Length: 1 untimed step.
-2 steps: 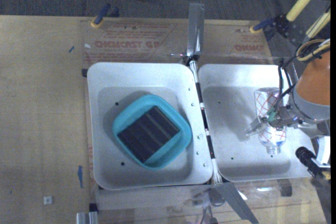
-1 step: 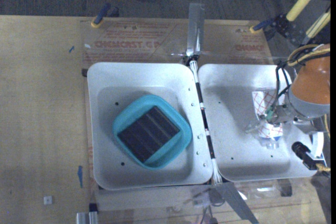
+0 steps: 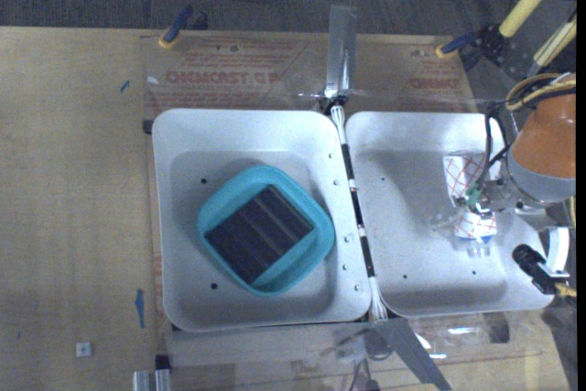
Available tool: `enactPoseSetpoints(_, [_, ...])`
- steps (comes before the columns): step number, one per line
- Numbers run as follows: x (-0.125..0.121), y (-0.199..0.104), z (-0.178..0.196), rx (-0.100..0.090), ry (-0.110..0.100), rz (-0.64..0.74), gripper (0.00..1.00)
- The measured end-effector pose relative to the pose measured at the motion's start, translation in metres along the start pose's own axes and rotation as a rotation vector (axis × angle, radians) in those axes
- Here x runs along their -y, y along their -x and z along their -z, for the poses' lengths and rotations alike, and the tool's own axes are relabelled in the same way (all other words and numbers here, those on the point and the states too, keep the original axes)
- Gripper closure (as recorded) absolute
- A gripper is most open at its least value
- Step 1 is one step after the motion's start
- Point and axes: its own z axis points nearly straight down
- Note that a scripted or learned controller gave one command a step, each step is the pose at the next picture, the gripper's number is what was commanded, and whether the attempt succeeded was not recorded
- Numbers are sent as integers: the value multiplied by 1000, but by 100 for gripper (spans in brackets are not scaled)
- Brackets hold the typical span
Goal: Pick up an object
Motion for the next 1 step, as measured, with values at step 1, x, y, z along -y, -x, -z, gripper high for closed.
enactPoseSetpoints(1, [-56, -27, 85, -5, -10, 168, 100])
